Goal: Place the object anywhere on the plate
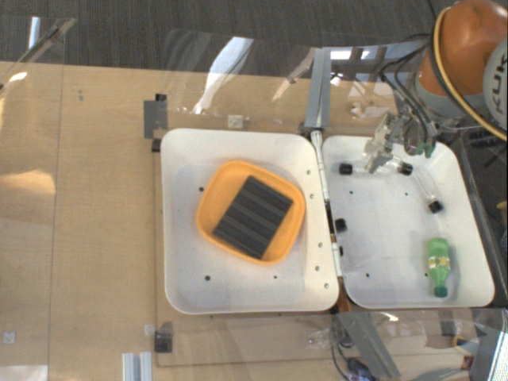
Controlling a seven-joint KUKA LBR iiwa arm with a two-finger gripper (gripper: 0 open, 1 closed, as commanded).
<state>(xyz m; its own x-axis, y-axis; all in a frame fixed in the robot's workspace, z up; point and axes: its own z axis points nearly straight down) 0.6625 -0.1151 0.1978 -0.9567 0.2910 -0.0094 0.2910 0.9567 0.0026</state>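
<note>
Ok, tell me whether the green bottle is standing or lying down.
Lying down. The green bottle rests on its side in the right bin, near the front right corner, its length along the floor.

Wooden bench (79, 213) — left bin (182, 284), right bin (381, 284)

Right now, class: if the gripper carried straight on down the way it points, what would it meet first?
Probably bare floor of the right bin. The gripper hangs over that bin's upper left part, pointing down; the green bottle lies well off, near the lower right corner. Depth is hard to judge.
</note>
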